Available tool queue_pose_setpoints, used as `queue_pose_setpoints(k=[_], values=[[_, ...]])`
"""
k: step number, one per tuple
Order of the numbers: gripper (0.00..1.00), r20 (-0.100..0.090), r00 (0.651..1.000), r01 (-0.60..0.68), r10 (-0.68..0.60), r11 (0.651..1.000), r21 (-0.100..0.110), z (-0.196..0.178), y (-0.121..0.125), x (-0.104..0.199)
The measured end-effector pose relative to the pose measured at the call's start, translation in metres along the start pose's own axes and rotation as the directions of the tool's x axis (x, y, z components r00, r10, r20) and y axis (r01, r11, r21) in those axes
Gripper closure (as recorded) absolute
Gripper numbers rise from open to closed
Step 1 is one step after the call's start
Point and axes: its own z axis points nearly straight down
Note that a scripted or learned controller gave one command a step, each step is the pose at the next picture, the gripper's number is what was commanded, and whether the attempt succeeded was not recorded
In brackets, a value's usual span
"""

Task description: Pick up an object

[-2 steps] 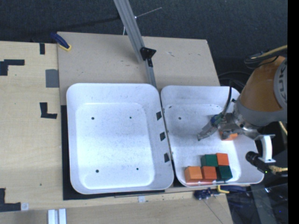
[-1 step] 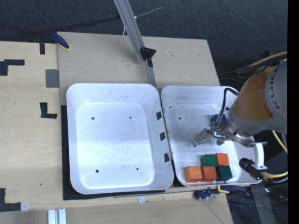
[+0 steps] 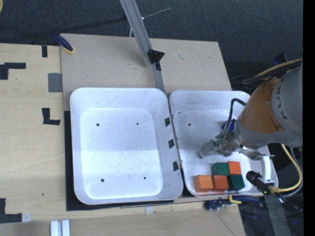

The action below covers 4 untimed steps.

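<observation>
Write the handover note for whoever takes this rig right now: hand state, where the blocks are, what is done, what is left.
Hand: low inside the right bin, near its middle, nothing visible between its fingers; whether it is open or shut cannot be told.
Blocks: a cluster at the right bin's near edge, apart from the hand. Orange block at the cluster's left end, another orange block beside it, green blocks and a further orange block.
Left bin: no blocks seen.
Done: arm reached into the right bin.
Left: grasp one block and lift it.
</observation>
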Motion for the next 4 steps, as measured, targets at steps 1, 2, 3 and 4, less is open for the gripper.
queue_pose_setpoints(k=[1, 2, 3, 4], values=[[1.00, -0.002, 1.000, 0.001, -0.001, 1.000, 0.001, -0.011, 0.000, 0.001], [1.00, -0.001, 1.000, 0.000, 0.000, 1.000, -0.006, -0.065, -0.006, 0.009], [1.00, 0.000, 1.000, 0.001, -0.001, 1.000, -0.008, -0.118, -0.005, 0.009], [1.00, -0.003, 1.000, 0.006, -0.006, 1.000, -0.002, -0.120, -0.007, 0.066]])
